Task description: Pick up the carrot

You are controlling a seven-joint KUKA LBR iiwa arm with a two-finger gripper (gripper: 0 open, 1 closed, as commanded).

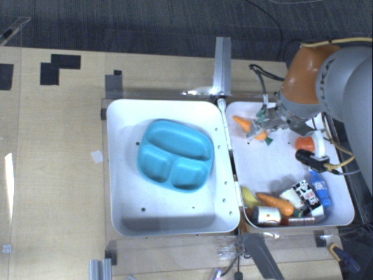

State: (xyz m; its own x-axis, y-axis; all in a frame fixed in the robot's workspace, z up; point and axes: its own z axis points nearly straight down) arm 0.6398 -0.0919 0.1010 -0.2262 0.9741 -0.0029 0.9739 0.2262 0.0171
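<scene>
Two white bins sat side by side; gripper (263, 123) hovered low in right bin (344, 206), just beside carrot (242, 122) near far-left corner; finger state impossible to tell; approach step apparently underway; next move likely needs closing squarely over carrot.

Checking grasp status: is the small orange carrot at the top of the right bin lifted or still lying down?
Cannot tell. The small orange carrot lies at the gripper tip, inside the right white bin; contact with the floor is unclear.
</scene>
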